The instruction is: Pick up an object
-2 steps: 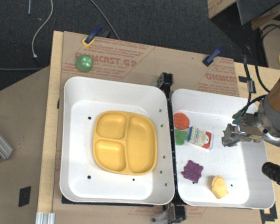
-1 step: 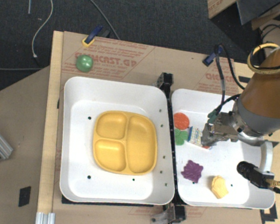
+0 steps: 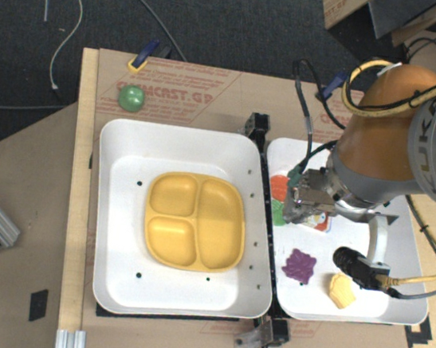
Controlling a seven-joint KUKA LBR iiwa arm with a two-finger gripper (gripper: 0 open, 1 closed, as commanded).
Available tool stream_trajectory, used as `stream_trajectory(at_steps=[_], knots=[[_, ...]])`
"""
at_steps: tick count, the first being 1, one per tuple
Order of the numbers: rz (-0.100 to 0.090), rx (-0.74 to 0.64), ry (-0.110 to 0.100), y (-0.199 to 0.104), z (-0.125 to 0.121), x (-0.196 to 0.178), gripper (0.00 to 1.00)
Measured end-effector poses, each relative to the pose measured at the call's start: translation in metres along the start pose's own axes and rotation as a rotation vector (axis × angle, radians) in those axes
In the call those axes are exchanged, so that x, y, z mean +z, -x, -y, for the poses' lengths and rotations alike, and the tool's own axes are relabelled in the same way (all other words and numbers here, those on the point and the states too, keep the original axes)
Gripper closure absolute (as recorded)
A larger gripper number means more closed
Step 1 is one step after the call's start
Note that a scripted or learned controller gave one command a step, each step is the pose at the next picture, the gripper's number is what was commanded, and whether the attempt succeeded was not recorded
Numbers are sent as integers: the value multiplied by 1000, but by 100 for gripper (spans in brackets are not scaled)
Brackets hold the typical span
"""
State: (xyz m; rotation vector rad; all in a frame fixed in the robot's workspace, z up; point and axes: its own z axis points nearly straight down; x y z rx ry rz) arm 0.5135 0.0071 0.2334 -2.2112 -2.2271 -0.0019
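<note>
Cardboard-topped bench [image 3: 87, 191] on dark carpet. Left bin [image 3: 109, 258]: yellow tray [image 3: 195, 221]. Right bin [image 3: 400, 307]: purple piece [image 3: 299, 265], yellow piece [image 3: 341, 291], orange and green items under gripper [image 3: 308, 206]; grip state unclear. Green ball [image 3: 131, 98] outside bins.

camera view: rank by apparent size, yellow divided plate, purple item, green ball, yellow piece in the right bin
1. yellow divided plate, largest by far
2. purple item
3. green ball and yellow piece: look alike in size, so no ranking between them
</note>
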Motion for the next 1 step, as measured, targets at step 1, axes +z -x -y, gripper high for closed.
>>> stream_trajectory(at_steps=[1], knots=[[0,0,-2,-58,-7,14,100]])
